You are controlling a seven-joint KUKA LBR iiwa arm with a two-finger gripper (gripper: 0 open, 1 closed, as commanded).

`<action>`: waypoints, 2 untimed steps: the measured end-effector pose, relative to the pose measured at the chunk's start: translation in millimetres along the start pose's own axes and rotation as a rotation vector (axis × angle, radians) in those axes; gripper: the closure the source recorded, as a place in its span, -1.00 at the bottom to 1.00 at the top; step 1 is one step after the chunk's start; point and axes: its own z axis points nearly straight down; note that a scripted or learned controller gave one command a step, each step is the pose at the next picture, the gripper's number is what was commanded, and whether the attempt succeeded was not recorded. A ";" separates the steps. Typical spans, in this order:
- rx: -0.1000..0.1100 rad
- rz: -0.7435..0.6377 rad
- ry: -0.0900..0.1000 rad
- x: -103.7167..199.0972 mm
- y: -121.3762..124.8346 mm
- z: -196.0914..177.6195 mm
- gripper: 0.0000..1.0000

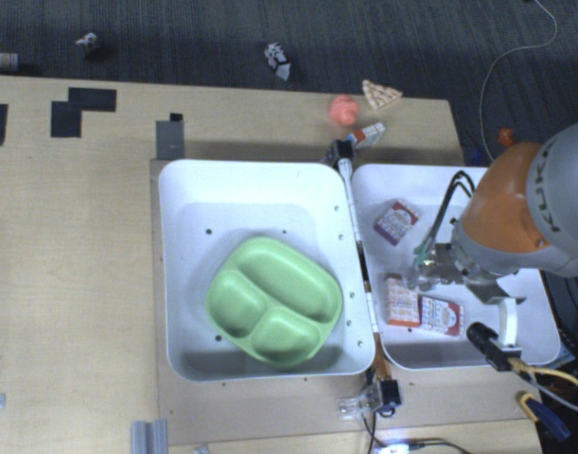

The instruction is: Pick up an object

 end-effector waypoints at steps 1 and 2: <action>-0.001 0.000 -0.001 -0.6 0.0 0.0 -1.00; 0.001 0.002 -0.005 4.7 -22.9 11.3 -1.00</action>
